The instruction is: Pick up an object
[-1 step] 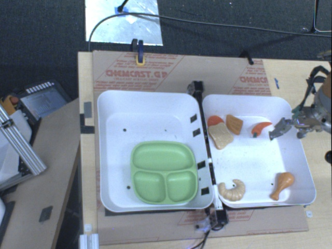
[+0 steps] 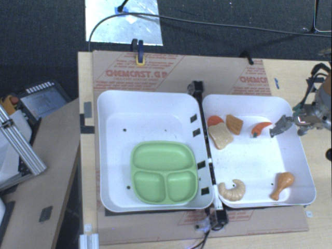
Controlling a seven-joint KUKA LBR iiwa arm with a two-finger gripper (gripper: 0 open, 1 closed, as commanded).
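The right white bin point(image 2: 295, 154) holds several toy foods. Along its far side lie a red-orange piece point(image 2: 215, 121), a pale bread slice point(image 2: 221, 137), an orange-brown wedge point(image 2: 234, 124) and a red-orange pepper point(image 2: 261, 128). Near the front lie a curled shrimp point(image 2: 232, 190) and a brown drumstick point(image 2: 281, 184). My gripper point(image 2: 279, 127) hangs over the bin's right side, just right of the pepper and apart from it. It stands open with nothing between its fingers.
The left white bin point(image 2: 114, 139) holds a green divided plate point(image 2: 164, 171). A black divider with clips point(image 2: 203, 149) runs between the bins. Cables cross the dark floor behind the bench. Grey equipment point(image 2: 23, 139) stands to the left of the bench.
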